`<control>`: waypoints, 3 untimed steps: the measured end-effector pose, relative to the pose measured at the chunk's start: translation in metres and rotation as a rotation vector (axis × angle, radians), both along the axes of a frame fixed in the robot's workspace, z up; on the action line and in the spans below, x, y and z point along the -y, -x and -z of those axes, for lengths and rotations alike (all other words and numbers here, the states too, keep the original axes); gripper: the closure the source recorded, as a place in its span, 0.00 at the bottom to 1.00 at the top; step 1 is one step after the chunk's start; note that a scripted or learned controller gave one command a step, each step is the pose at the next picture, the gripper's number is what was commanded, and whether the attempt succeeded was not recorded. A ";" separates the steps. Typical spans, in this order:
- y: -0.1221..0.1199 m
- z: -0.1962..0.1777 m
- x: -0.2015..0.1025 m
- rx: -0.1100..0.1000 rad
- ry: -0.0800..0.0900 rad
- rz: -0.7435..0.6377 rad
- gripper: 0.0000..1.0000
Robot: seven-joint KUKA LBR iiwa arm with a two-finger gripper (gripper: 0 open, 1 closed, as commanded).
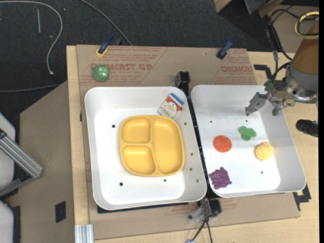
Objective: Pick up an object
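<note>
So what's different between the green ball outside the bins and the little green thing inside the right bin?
The green ball is smooth and round; the green piece is lumpy and irregular. The ball sits on the cardboard beyond the left bin; the piece lies in the right bin, just below the gripper. The ball looks slightly larger. Both are green and lie untouched.

I have one fixed camera above the bench (pixel 152 214), looking down at a slant. Both white bins (pixel 101 135) sit mid-frame, moderately distant; dark floor lies beyond the bench's far edge.
</note>
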State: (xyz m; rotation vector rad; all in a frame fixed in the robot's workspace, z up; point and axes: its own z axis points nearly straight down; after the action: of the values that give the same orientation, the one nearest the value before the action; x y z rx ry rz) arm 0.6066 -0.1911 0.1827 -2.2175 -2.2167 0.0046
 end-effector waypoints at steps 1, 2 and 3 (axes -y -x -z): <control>-0.001 0.043 0.003 0.000 0.000 0.000 0.00; -0.003 0.029 0.003 0.008 0.002 -0.001 1.00; -0.004 -0.017 0.009 0.012 0.004 0.000 1.00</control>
State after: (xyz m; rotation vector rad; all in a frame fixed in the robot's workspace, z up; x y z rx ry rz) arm 0.6110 -0.2005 0.1995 -2.2251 -2.2254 -0.0044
